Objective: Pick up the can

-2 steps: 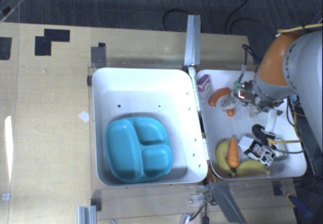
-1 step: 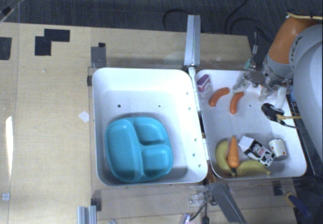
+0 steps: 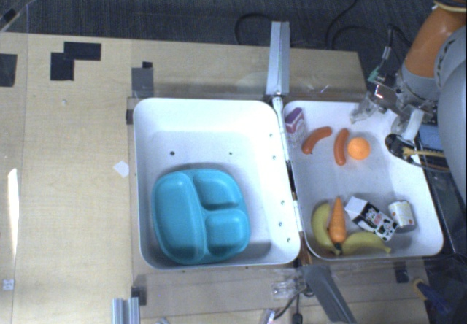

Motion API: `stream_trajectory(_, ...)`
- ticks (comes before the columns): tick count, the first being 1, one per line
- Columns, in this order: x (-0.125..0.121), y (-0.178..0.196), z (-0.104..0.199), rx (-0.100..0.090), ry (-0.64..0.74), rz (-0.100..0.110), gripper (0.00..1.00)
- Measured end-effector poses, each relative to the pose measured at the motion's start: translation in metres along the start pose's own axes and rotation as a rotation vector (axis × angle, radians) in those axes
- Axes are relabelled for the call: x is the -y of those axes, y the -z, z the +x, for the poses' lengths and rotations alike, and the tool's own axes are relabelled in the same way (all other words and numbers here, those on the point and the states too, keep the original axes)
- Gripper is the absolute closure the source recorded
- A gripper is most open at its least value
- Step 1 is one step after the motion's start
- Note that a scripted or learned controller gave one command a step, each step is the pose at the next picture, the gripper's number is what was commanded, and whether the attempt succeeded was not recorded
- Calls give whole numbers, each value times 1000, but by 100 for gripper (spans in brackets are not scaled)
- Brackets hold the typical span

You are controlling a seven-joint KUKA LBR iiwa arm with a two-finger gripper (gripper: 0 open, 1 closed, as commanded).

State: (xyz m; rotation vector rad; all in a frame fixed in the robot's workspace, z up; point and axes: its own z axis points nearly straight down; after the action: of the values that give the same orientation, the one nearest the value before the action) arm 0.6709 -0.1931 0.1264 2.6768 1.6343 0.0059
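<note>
While the gripper (image 3: 373, 101) hangs over the far right edge of the right bin (image 3: 430, 191), well apart from its target, the step in hand looks like the approach, and nothing is held; whether the tool is spread or pressed together I cannot tell at this size. What I take for the can (image 3: 402, 214) is the small white cylinder lying on its side near the bin's near right corner, just beside a black-and-white box (image 3: 371, 217). To do this well, the arm should travel toward the near edge and come down over the can from above. It should close across the round body, not along its length, since a can on its side is apt to roll away from a glancing touch. The box crowds the can's left, so the descent wants to favour the free right side, while keeping off the bin wall. By count: two bins (image 3: 146, 169), one blue tray (image 3: 198, 214) in the left one, and in the right one can, one box, two sausages (image 3: 317, 139), one orange (image 3: 358, 148), what look like two bananas (image 3: 322, 225), one carrot (image 3: 336, 221) lying across them, and one purple-and-white carton (image 3: 294, 120) in the far left corner.
</note>
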Motion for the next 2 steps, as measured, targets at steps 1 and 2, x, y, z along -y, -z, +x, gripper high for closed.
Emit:
stream_trajectory(1, 48, -39, -18, -1, -54, 1, 0)
stream_trajectory(2, 4, -39, 0, 4, -98, 17, 0)
